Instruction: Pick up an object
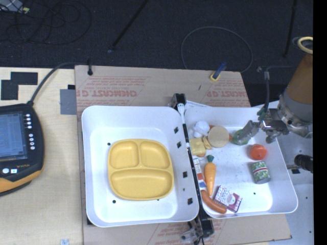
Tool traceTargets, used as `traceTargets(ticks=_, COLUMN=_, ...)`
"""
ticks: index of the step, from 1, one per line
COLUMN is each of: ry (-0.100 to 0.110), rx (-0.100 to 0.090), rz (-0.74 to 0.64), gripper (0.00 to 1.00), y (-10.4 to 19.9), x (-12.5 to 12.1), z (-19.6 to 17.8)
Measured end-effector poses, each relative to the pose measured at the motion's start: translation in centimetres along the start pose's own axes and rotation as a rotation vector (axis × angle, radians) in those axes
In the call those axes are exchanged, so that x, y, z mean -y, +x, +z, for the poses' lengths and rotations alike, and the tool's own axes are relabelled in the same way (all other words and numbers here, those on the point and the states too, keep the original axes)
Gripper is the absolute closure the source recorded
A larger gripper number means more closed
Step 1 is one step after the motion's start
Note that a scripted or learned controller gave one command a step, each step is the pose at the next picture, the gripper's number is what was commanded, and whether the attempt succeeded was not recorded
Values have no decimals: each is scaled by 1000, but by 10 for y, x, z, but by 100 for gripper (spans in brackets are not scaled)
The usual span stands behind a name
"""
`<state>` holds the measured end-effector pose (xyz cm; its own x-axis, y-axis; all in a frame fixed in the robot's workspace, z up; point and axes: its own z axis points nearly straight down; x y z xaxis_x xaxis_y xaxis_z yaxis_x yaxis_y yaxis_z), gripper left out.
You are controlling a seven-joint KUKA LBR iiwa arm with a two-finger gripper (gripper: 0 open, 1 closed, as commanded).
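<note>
I noted the gripper [244, 135] low over the right white bin [286, 198]; its jaws' state I could not tell. Nearby small red tomato-like ball [258, 151] risked being knocked away.

Yellow tray [140, 168] fills left bin's middle, right bin's [286, 200] left side crowded, bare floor lower right.

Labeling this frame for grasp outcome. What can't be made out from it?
- pincer: in the camera view its tip is small and blurred; open or shut cannot be judged, nor whether it touches anything.
- arm: cut off by the right edge.
- small carton: print too small to read.
- green can: label too small to read.
- pale items by the divider: crowded together, overlapping; identity unclear.
- handheld pendant: cut off by the left edge.
</note>
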<state>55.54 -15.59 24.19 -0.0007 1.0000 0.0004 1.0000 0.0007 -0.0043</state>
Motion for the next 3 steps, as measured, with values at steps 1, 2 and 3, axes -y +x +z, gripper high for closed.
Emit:
traceTargets(ticks=1, ry=4, rx=-2, rz=-1, gripper=0, y=43, x=-24, z=161)
traceTargets(ticks=2, ry=-2, rx=2, rz=-1, gripper=0, y=52, x=-77, z=155)
traceTargets(ticks=3, ry=-1, rx=-1, rz=0, gripper=0, y=39, x=-80, z=155)
